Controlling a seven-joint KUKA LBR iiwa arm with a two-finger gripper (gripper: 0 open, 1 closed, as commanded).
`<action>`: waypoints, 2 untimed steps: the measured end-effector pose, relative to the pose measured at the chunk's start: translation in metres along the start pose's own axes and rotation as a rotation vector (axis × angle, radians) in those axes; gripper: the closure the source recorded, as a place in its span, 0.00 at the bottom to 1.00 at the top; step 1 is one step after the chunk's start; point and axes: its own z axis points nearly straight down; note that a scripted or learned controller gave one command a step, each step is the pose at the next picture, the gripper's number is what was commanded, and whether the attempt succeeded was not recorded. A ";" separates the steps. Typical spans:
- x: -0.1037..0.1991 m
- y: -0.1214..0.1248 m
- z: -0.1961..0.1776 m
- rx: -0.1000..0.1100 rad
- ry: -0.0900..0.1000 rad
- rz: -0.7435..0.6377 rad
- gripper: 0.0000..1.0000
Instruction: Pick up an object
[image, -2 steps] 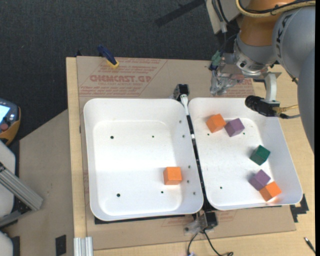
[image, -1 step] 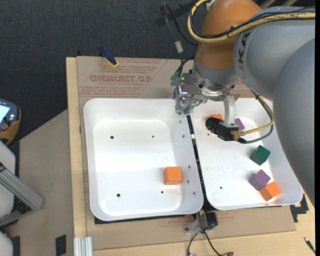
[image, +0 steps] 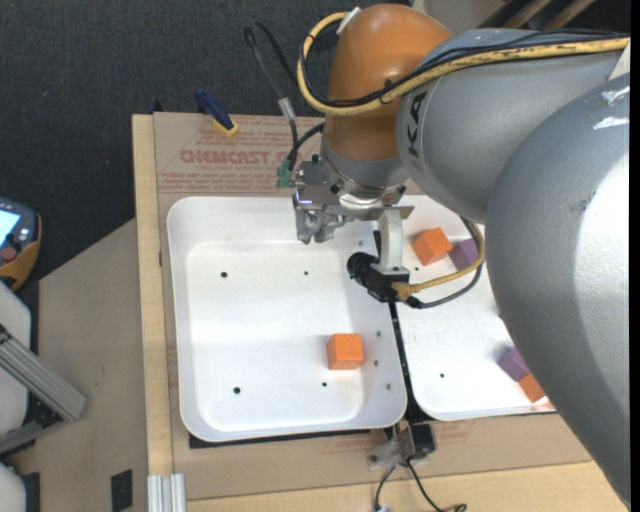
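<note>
An orange cube lies on the floor of the left bin, near its front right corner. My gripper hangs over the back of the left bin, near the middle of its far wall and well away from the cube. Nothing shows under or in it. In the right bin an orange block and a purple block sit near the back. Another purple block and an orange piece lie at the front right, partly hidden by the arm.
A black connector with a yellow cable hangs from the wrist over the ridge between the bins. The bulky grey arm covers most of the right bin. A blue clamp sits on the cardboard behind the bins.
</note>
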 end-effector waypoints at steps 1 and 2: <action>0.060 -0.018 -0.011 -0.005 0.001 0.000 1.00; 0.079 -0.045 -0.016 0.000 -0.002 0.004 1.00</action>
